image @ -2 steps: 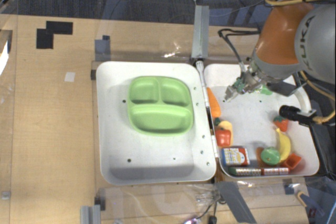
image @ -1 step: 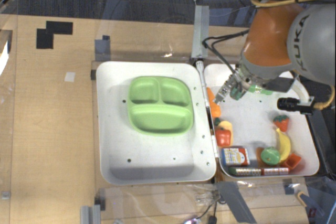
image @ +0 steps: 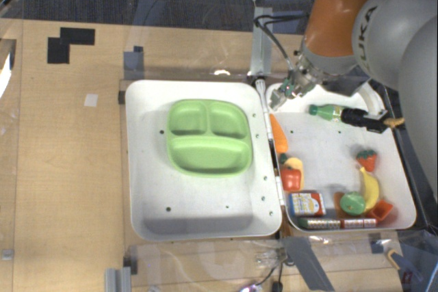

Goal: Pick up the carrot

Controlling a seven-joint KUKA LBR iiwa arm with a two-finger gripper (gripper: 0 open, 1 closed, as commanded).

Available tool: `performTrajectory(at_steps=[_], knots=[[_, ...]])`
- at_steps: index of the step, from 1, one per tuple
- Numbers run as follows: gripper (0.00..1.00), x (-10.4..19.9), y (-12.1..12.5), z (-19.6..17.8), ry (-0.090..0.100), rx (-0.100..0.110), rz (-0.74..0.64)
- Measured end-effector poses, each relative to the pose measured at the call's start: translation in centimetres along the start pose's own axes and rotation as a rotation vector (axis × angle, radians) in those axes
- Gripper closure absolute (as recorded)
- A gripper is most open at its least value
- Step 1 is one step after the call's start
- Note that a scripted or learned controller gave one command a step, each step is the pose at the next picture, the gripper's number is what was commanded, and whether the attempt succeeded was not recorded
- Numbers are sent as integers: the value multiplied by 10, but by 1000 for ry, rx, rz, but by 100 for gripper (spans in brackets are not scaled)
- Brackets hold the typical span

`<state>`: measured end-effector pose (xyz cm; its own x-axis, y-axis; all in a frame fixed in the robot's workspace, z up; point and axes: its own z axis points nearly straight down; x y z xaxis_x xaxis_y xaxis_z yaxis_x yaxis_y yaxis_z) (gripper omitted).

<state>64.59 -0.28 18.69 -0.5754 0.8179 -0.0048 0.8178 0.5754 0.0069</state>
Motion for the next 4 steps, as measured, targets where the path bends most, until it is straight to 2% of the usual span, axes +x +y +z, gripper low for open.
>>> performTrajectory(at_steps=[1,2,3,4], knots=[[100,-8,-91,0,1,2,-146],[100,-8,7,0,2,1,-148],[100,-19,-49,0,0,0,-446],[100,11,-72,0,2,1,-368]])
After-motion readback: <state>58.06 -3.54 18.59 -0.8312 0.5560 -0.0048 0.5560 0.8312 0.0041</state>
